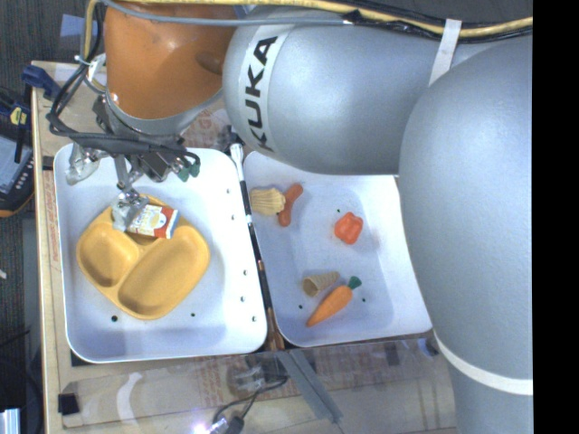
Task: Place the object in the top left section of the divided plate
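Note:
A yellow divided plate (145, 269) lies in the left bin (208, 333). A small red, white and yellow packet (152, 221) rests in the plate's top section, at its upper edge. My gripper (129, 202) hangs straight over the packet's left end, its fingertips touching or just above it. The orange wrist band and the dark cables above hide most of the fingers.
The right bin (398, 306) holds a carrot (331, 302), a red pepper (348, 228), a sausage with a pale piece (276, 202) and a small cone-shaped piece (319, 284). The large grey arm covers the upper right of the view.

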`<state>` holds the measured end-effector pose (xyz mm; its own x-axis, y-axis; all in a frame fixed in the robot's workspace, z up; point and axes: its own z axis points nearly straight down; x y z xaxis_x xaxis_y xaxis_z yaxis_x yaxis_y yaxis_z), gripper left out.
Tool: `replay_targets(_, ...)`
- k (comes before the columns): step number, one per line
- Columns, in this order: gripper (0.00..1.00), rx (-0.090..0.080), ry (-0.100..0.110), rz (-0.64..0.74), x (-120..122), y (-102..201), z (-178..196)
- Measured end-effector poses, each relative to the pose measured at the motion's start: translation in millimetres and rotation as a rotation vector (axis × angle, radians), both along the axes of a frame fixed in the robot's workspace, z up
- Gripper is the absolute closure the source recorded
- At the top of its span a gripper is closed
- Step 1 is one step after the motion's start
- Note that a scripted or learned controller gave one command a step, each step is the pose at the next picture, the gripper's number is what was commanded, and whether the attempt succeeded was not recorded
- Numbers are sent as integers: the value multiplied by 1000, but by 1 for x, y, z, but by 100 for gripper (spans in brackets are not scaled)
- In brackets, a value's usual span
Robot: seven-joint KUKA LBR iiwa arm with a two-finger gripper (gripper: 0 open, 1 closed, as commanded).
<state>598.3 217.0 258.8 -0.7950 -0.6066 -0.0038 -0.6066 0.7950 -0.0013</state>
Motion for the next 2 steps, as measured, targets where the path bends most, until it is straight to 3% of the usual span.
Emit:
replay_targets(1,100,0,-4,-1,1,0,11)
replay_targets(2,0,0,-3,-1,1,0,11)
